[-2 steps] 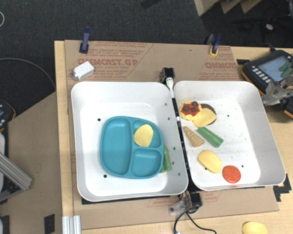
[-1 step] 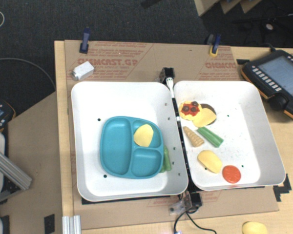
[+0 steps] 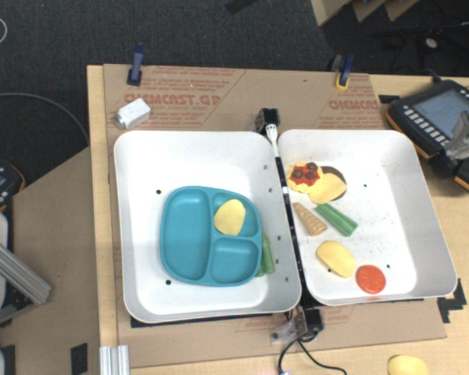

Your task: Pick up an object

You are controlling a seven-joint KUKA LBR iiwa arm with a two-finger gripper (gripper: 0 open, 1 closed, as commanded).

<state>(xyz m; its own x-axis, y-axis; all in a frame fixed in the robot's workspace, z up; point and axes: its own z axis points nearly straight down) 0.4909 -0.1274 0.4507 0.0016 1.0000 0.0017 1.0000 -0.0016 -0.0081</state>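
The right bin (image 3: 399,170) holds several toy foods: a pizza slice with dark toppings (image 3: 303,175), a yellow banana-like piece (image 3: 328,189), a tan cone (image 3: 309,219), a green vegetable (image 3: 338,220), a yellow lemon-like piece (image 3: 336,258) and a red tomato (image 3: 370,279). In the left bin (image 3: 141,170) lies a teal divided plate (image 3: 209,235) with a yellow piece (image 3: 230,217) in its upper right compartment. A green piece (image 3: 266,257) lies against the plate's right edge.
A small white block (image 3: 133,113) lies on the cardboard behind the left bin. Blue clamps (image 3: 135,65) (image 3: 344,70) hold the board's far edge. A black handheld controller (image 3: 436,116) sits at the right. Another yellow object (image 3: 407,365) rests at the bottom right.
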